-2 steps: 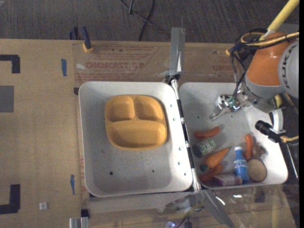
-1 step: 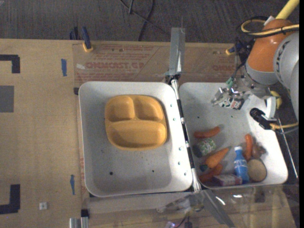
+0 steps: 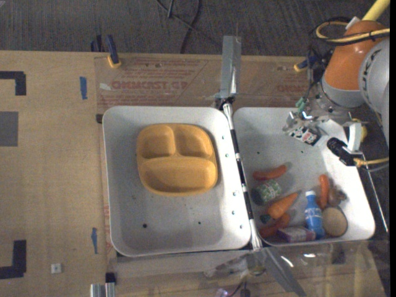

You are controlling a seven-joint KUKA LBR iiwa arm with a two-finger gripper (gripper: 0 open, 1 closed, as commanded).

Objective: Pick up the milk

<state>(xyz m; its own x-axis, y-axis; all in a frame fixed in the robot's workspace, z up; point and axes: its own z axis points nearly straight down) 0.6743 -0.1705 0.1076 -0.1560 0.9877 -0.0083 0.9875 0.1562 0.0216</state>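
The milk [image 3: 313, 215] is a small blue bottle with a white cap, standing near the front right corner of the right bin [image 3: 272, 132]. It sits among other toy foods, with a carrot on its left and a brown round item on its right. My gripper [image 3: 304, 126] hangs over the back right part of the same bin, well behind the milk and apart from it. The grey arm with its orange band [image 3: 346, 67] reaches in from the upper right.
Around the milk lie an orange carrot [image 3: 284, 204], a green can [image 3: 267, 192], a red sausage [image 3: 270, 172], a purple box [image 3: 296, 234], a second carrot [image 3: 323, 190] and a brown potato [image 3: 335, 221]. The left bin [image 3: 124, 221] holds a yellow divided plate [image 3: 177, 158].
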